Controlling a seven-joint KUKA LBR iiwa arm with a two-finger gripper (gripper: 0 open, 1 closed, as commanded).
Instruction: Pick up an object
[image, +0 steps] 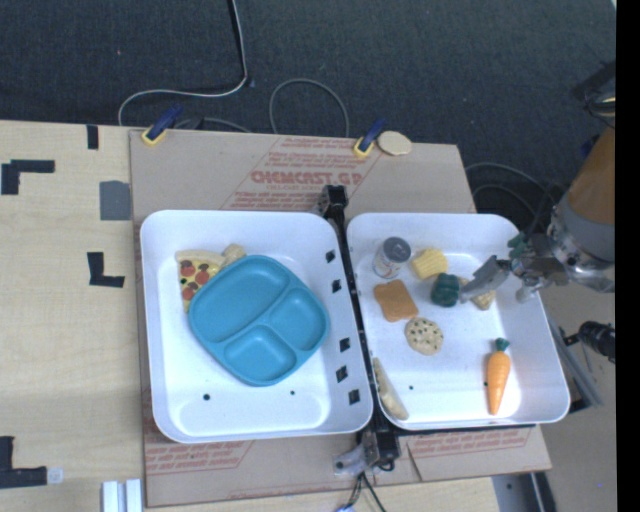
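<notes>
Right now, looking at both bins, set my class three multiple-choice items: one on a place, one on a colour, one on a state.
1. Where is the carrot?
A. left bin
B. right bin
C. on the bench

2. What colour is the tray?
A. red
B. green
C. blue

3. How does the tray lie?
A. partly over the pizza slice
B. on its edge
C. under the cookie

Key: 1 B, it lies near that bin's lower right corner; 2 C, plainly blue; 3 A, the slice pokes out at its upper left.
</notes>
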